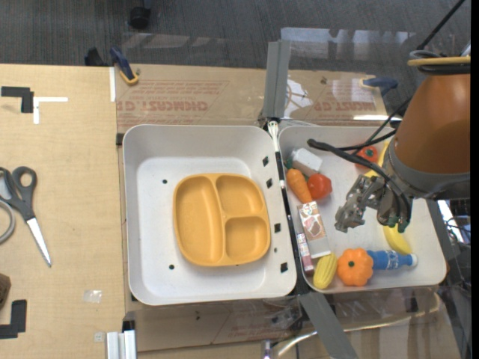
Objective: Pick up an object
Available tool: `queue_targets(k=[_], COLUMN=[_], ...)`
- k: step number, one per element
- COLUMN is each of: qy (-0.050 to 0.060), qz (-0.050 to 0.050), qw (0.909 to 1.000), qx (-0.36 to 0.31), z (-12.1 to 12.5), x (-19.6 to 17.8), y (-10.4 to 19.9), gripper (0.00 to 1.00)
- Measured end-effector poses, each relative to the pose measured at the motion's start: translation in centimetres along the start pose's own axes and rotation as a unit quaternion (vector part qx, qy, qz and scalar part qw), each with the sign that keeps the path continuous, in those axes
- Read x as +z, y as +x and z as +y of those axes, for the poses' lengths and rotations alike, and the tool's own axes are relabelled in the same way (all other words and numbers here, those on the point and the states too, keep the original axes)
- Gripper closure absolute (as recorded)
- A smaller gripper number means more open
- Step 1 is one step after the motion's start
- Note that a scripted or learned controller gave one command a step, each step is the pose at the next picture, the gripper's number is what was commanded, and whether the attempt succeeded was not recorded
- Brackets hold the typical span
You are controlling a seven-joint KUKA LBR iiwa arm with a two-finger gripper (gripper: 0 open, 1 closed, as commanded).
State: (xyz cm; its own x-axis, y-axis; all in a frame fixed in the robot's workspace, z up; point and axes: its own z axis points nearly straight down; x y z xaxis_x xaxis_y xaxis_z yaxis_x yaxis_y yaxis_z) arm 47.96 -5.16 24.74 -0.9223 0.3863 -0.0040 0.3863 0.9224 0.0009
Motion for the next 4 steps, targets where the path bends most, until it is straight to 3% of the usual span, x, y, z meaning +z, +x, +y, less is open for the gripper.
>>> queue_targets(k=[1, 2, 3, 4], qy=[0.001, 0.000, 0.001, 0.000], qz=[0.000, 0.003, 0.001, 0.002], qw=[0.9988, 0.9976, 0.9920, 1.0000], qx=[-0.048, -0.068, 0.126, -0.009], z=[-11.0, -11.5, -9.5, -5.4], x=[-10.8, 5.2, 15.6, 15.6], y=[-4.6, -5.4, -3.8, -2.1], gripper=[1.00, 1.00, 1.00, 1.00])
